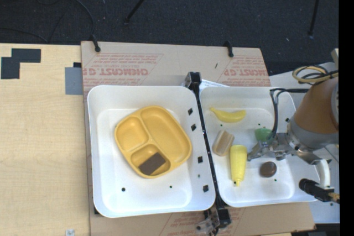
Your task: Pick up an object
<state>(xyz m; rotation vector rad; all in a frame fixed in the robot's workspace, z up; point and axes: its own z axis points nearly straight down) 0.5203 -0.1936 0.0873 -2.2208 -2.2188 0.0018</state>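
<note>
You see five objects in the right bin: one banana, one tan block, one yellow bottle, one green piece, one brown ball. The gripper hovers among them; its opening I cannot tell. The left bin holds one yellow tray.

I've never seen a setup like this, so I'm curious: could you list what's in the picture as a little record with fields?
left bin: yellow plastic divided tray holding a brown block
right bin: yellow banana, beige cylinder, yellow plastic corn cob, green item, brown round item
arm: reaches in from the right
gripper: low over right bin, beside corn cob
</note>
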